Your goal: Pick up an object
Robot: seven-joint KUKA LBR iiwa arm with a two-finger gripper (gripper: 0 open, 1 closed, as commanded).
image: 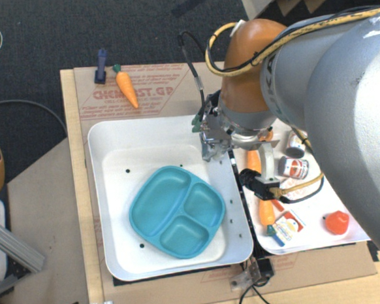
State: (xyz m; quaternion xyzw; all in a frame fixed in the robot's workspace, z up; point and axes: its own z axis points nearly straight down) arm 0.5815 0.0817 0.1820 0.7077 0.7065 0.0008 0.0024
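Arm [332, 91]: grey, reaching in from the right, with the orange band [251, 51] over the far end of the right bin.
Gripper [209, 143]: low over the shared edge of the two bins, at the far right corner of the left bin.
Grip: not readable from this angle; nothing seen held.
Left bin [105, 155]: white and shallow, holding one item.
Teal divided plate [176, 211]: three compartments, lying flat in the near half of the left bin, near the gripper but apart from it.
Right bin [310, 205]: white, largely covered by the arm.
Orange carrot-shaped piece [267, 212]: right bin, close to the shared edge, towards the near end.
Second orange piece [253, 159]: right bin, farther back, just right of the gripper, partly hidden.
Small can [295, 168]: red and white label, lying on its side mid-bin.
Small packet [286, 227]: red, white and blue, near edge, just beside the carrot-shaped piece.
Red round item [338, 222]: near right part of the right bin, apart from the packet.
Cardboard sheet [158, 85]: brown with red print, under both bins.
Toy carrot [127, 89]: on the cardboard behind the left bin, outside both bins.
Blue item [100, 65]: at the far left corner of the cardboard, just beside the toy carrot's top.
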